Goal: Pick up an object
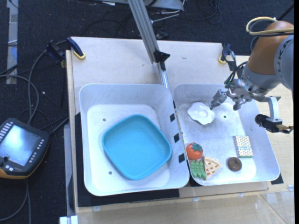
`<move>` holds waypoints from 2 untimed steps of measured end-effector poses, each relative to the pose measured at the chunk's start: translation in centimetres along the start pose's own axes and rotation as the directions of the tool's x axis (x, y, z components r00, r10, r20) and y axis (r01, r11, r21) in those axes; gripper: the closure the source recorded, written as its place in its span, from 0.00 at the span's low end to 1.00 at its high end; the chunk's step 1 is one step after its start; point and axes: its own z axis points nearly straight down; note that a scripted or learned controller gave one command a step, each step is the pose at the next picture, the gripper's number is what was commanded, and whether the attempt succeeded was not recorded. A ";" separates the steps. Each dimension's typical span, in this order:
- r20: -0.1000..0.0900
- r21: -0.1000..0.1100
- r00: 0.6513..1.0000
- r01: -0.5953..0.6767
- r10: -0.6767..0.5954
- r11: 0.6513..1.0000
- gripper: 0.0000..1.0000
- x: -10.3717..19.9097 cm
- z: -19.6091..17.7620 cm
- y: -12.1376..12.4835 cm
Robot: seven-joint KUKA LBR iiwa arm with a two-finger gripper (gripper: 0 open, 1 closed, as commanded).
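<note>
My gripper (227, 101) hangs over the back of the right bin (261, 139), its two fingers spread apart with nothing between them. A white crumpled object (201, 113) lies just left of and below the fingers. Toward the bin's front lie a red tomato (195, 150), a green pea pod (198, 168), a pizza slice (211, 166), a brown round cookie (234, 164) and a small patterned packet (243, 146).
The left bin (88, 125) holds a blue square dish (136, 146). A metal pole (147, 27) slants down to the divide between the bins. A teach pendant (19, 146) lies on the floor at the left. Clamps (74, 48) grip the bench's back corners.
</note>
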 end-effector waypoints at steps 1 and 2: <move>0.000 0.001 1.000 0.000 0.000 1.000 0.00 0.1 5.3 -0.1; 0.001 -0.005 1.000 0.001 -0.001 1.000 1.00 0.0 3.9 0.1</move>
